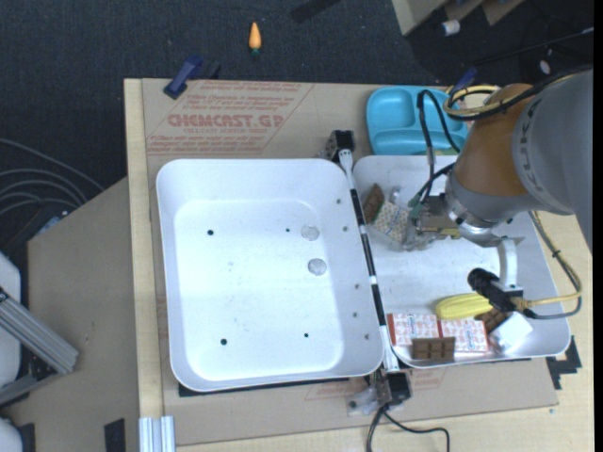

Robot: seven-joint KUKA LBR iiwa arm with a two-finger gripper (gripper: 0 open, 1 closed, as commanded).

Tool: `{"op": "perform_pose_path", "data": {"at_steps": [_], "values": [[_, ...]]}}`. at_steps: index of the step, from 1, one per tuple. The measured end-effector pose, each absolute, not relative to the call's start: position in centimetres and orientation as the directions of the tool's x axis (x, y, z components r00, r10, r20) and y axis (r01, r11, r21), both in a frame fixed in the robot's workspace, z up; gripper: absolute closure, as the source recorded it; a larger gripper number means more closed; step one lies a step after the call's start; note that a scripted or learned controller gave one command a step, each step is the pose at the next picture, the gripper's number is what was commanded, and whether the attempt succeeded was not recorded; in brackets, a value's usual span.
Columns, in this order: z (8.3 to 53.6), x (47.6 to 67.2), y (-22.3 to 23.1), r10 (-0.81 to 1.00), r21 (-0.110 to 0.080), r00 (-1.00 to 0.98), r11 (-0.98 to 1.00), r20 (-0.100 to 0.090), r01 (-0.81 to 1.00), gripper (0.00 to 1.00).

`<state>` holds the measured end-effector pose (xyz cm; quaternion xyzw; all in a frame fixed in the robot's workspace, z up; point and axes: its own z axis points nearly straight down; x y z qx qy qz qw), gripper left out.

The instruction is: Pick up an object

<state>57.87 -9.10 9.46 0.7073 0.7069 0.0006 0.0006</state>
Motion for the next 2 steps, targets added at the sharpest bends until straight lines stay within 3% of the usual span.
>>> {"op": "perform_pose_path", "data": {"at_steps": [1,2], "values": [[9.44,57.86,-9.10,1.000,0.001,0.000,0.000,0.000,1.000,0.00],[10.44,57.90,-9.07,1.000,0.003,0.000,0.000,0.000,1.000,1.00]]}}
